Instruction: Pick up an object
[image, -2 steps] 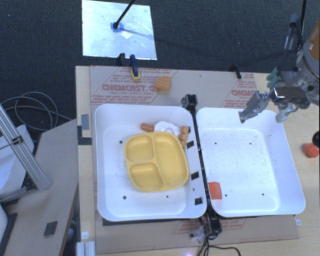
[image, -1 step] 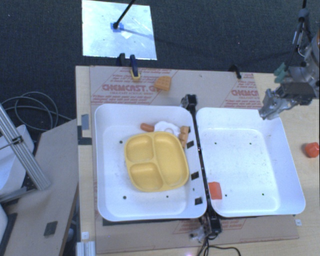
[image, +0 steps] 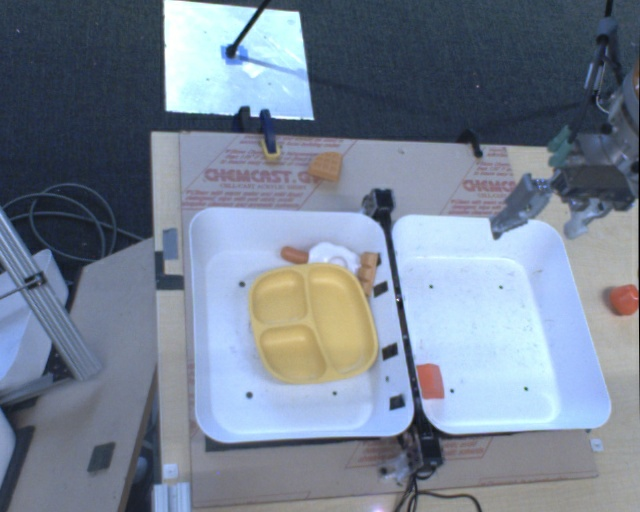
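Yellow three-compartment plastic plate (image: 313, 323), the largest loose item, lies flat in the left shallow white bin (image: 225, 400), roughly in its middle, turned a little so its long axis runs from lower left to upper right and its two smaller compartments face the far wall. The right shallow white bin (image: 500, 330) sits just beside the left one, the two rims meeting along a black clamp strip. Both bins rest on the tan wooden desk (image: 250, 170). The grey two-finger end effector (image: 545, 210) hangs above the far right corner of the right bin, touching nothing and holding nothing; its two fingers (image: 512, 210) are spread wide apart. A small orange-red block (image: 429, 380) lies near the left wall of the right bin. A white round piece (image: 333, 256), a short orange sausage-shaped piece (image: 294, 255) and a small tan piece (image: 368, 268) lie just beyond the plate's far edge. A tan waffle-like square (image: 325, 166) lies on the desk behind the left bin.
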